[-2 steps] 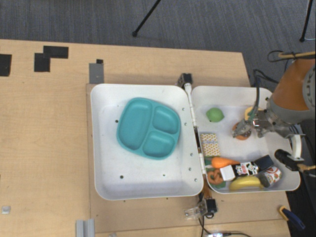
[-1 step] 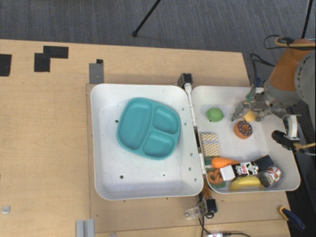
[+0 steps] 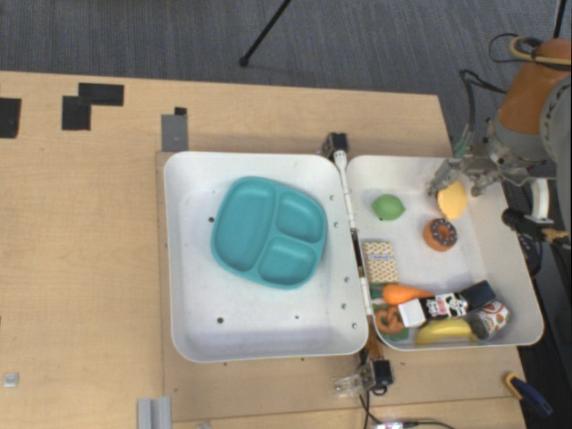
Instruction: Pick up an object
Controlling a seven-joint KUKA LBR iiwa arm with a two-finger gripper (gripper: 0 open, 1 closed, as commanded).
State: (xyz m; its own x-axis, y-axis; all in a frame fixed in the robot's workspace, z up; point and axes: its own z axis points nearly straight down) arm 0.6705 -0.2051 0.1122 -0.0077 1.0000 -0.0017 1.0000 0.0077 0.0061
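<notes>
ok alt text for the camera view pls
A grey robot arm's gripper hangs over a yellow object in the right white bin, among toy food. The left bin holds a teal divided tray.

bins (image 3: 179, 239): 2 | teal tray (image 3: 268, 231): 1 | banana (image 3: 444, 332): 1 | carrot (image 3: 407, 293): 1

The grey arm reaches in from the right, its tool (image 3: 464, 175) pointed down with fingers spread.

Open floor rings the teal tray (image 3: 268, 231) in the left bin (image 3: 183, 329) — the right bin's (image 3: 518, 266) near corner is packed with toys.
</notes>
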